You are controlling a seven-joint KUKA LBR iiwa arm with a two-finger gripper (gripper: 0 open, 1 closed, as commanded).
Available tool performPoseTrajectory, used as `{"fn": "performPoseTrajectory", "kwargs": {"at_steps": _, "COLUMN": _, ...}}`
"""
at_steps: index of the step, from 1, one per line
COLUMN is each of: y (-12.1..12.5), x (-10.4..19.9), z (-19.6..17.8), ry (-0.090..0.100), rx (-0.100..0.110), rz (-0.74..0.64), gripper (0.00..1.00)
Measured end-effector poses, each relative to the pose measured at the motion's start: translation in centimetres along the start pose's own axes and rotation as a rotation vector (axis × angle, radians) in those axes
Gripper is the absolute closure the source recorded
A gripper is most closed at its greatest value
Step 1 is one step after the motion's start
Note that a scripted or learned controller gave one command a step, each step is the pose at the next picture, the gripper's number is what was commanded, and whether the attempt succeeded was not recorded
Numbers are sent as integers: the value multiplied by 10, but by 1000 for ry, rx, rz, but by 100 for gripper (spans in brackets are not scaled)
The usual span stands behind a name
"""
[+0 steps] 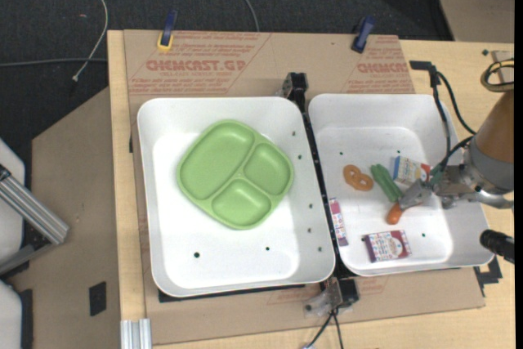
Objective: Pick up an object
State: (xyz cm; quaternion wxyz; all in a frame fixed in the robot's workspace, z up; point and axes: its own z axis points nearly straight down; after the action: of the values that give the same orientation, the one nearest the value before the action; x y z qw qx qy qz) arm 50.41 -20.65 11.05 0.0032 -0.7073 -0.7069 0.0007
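2 bins — end effector [415, 194] low in right bin [359, 106], beside green item [384, 180].

The arm [494, 145] is cut off at the right edge.

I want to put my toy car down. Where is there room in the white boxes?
Left bin: bare floor all around the green plate, widest along the front edge. Right bin: bare strip at the back and front left corner. Crowded in the middle, where the pretzel, green piece, small packet and gripper sit.
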Motion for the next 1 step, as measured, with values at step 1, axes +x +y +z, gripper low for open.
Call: {"fn": "performPoseTrajectory", "kwargs": {"at_steps": 1, "y": 2, "x": -1, "z": -14, "ry": -2, "rx": -6, "rz": 0, "gripper": 100}}
